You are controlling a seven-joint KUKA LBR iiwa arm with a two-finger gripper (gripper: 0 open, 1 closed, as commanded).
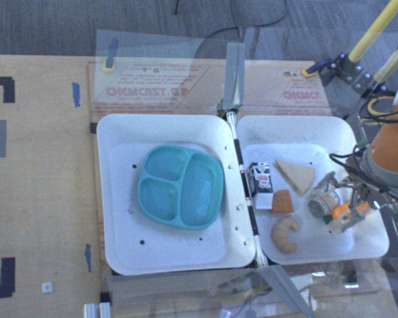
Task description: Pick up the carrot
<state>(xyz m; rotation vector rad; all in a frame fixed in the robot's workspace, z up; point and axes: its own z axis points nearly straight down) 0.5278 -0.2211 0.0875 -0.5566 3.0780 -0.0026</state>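
The carrot (pixel 343 210), a small orange piece with a green end, lies on the floor of the right bin (pixel 368 247) near its right side. My gripper (pixel 337 204) is down in that bin directly over the carrot. Its two metal fingers stand apart, one up-left of the carrot (pixel 328 179) and one down-right of it (pixel 349 224), so the carrot sits in the gap between them. The gripper looks open and I see no squeeze on the carrot. The arm's orange band (pixel 391 148) is at the right edge.
A grey round piece (pixel 318 205) sits just left of the carrot. Further left in the same bin are a tan wedge (pixel 297 175), an orange cracker (pixel 282 202), a croissant (pixel 285 234) and a black-and-white carton (pixel 261 177). A teal divided plate (pixel 182 186) lies in the left bin (pixel 119 244).
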